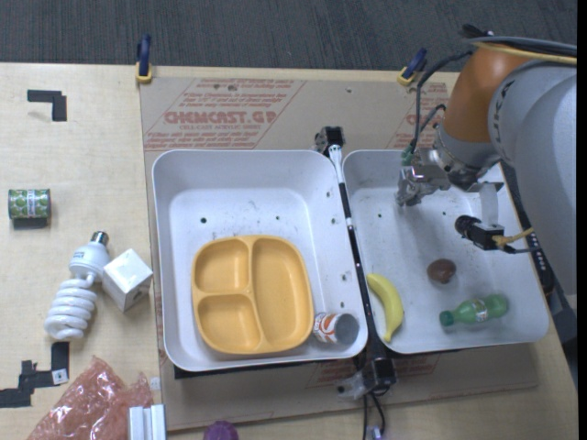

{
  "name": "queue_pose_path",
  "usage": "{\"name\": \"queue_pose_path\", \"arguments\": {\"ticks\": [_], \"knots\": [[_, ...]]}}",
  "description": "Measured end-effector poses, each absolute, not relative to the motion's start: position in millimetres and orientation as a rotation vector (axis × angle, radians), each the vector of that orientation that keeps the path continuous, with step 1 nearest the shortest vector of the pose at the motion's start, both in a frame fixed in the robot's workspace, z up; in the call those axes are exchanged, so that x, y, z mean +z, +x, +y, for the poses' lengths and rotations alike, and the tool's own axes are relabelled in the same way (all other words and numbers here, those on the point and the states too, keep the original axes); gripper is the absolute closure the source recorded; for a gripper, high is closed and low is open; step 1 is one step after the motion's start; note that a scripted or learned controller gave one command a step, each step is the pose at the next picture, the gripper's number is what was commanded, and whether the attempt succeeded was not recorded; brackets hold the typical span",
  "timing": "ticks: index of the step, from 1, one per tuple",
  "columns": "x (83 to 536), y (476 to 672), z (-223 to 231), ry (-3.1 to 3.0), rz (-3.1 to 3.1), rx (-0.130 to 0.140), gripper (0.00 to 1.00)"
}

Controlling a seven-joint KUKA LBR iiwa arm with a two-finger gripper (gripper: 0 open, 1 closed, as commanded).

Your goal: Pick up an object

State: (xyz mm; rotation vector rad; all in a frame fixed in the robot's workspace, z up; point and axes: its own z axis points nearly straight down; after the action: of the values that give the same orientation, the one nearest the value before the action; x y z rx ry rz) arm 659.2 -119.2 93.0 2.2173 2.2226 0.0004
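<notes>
1. Nearest the camera, at the front of the right bin (514,337), three candidate objects are seen: a banana (388,304) against the left wall, a green bottle (473,312) lying on its side near the front right corner, and a small brown round object (442,270) just behind the two
2. In the left bin (174,246), a yellow divided plate (252,293) is seen, with a small can (332,328) lying at its front right corner
3. The step in hand is judged to be the approach, since nothing is seen between the fingers
4. For a clean pick, one object should be chosen and the gripper centred over it; the brown object is closest and stands clear of the walls, whereas the banana is pressed to the wall and would leave little room for a finger
5. The bottle, if chosen, is best closed on across its width, as it could roll
6. Farther back, the gripper (415,189) is held over the rear left part of the right bin, well apart from all three objects
7. Whether the jaws are spread or pressed together cannot be told
8. The arm is reached in from the right, its orange band above the wrist, bent down toward the bin
</notes>
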Motion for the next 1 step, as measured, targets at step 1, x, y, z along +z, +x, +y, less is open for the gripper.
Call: {"name": "queue_pose_path", "arguments": {"ticks": [1], "knots": [[92.3, 585.4, -109.2, 2.223, 2.219, 0.0, 0.0]]}}
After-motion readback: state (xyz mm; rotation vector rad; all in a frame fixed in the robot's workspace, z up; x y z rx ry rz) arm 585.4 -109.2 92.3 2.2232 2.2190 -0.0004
